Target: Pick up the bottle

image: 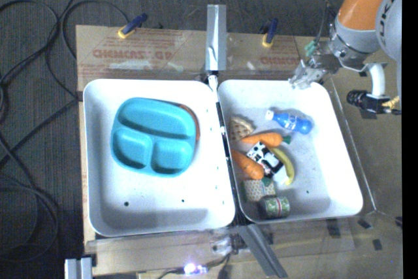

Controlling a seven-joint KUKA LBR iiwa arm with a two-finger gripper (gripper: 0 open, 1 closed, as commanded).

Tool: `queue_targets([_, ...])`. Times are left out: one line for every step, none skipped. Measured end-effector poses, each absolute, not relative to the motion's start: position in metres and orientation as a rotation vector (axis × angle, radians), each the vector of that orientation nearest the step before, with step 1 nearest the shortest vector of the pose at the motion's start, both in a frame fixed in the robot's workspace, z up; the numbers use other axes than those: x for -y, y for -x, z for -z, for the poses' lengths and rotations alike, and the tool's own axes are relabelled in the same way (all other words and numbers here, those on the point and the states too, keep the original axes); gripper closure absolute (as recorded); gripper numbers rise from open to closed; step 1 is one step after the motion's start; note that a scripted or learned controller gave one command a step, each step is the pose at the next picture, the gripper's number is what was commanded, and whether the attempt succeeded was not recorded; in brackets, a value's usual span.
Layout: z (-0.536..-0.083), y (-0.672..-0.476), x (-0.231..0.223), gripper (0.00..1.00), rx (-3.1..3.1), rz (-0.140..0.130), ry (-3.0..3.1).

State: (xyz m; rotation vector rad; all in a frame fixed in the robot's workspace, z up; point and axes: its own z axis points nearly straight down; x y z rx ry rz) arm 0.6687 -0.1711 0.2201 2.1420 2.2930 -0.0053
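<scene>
Right bin, bottle near far rim, pincer above rim

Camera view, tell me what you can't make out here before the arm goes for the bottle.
- Gripper: too small and blurred to read its fingers.
- Bottle: label too small to read.
- Brown item in the left bin: mostly hidden under the blue tray.
- Arm: cut off by the right edge.
</scene>
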Motion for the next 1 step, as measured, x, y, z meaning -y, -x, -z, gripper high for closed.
queue_targets([-0.2198,-0.6686,0.1711,0.00,-2.293,0.006,-2.143])
